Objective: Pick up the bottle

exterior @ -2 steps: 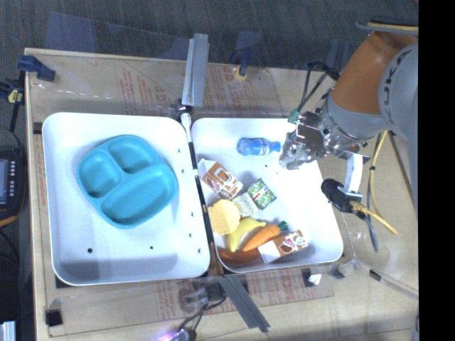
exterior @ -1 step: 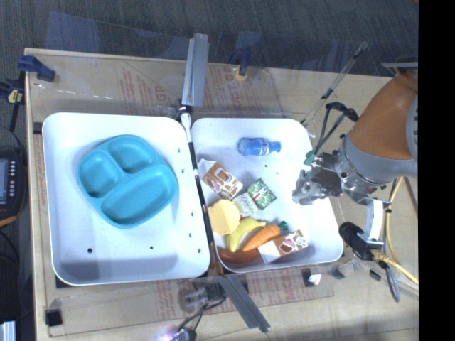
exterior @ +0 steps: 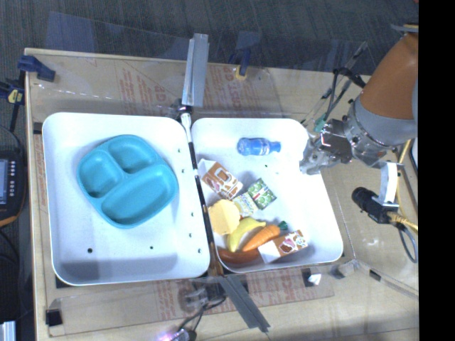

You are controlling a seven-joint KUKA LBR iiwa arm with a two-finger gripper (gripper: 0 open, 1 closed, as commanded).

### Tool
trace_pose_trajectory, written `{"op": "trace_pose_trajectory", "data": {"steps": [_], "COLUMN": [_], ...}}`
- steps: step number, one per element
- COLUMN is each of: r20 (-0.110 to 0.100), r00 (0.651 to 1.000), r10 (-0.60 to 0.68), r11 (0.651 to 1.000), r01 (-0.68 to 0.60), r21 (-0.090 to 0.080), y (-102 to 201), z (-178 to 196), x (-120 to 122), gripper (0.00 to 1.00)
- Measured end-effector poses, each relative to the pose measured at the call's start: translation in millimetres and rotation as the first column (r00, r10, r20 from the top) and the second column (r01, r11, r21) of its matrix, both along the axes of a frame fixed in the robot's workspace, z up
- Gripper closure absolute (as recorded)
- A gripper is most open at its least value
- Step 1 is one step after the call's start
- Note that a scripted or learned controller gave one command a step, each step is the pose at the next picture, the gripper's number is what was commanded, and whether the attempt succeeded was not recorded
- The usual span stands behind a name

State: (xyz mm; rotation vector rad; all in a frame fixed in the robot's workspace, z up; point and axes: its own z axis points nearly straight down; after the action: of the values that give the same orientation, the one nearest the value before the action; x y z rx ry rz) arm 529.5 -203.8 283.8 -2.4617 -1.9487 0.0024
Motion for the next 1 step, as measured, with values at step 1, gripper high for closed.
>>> {"op": "trace_pose_trajectory", "data": {"steps": [1], "r20": [-0.003], "r00": [0.999], "r10": [0.032], "r11": [0.999], "r01": [-0.032], "r21": [0.001], "y": [5.1], "z": [-12.2], "x": [11.0], "gripper": [1.00]}}
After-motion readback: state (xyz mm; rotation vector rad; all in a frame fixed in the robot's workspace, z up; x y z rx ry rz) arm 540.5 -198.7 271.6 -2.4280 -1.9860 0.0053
